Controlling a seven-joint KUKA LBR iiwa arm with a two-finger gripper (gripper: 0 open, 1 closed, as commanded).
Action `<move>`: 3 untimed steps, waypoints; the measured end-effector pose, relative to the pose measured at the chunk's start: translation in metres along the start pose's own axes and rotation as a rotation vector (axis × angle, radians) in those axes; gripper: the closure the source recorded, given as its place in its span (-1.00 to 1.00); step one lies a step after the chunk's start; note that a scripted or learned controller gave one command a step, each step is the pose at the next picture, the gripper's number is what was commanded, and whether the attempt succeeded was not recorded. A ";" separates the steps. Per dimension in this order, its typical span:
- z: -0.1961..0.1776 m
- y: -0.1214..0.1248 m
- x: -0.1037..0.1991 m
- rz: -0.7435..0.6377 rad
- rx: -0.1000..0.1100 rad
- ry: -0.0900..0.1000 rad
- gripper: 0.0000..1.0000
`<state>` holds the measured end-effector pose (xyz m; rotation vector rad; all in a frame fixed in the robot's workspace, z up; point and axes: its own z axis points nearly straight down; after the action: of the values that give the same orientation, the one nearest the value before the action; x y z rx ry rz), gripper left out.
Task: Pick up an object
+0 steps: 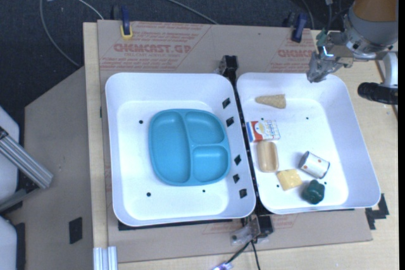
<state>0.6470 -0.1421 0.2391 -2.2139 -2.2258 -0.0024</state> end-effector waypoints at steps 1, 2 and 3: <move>0.011 -0.018 0.055 0.000 0.003 0.001 1.00; 0.004 -0.035 0.114 0.000 0.003 0.000 1.00; 0.000 -0.049 0.176 -0.002 0.002 0.001 1.00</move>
<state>0.5970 0.0337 0.2397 -2.2103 -2.2259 -0.0010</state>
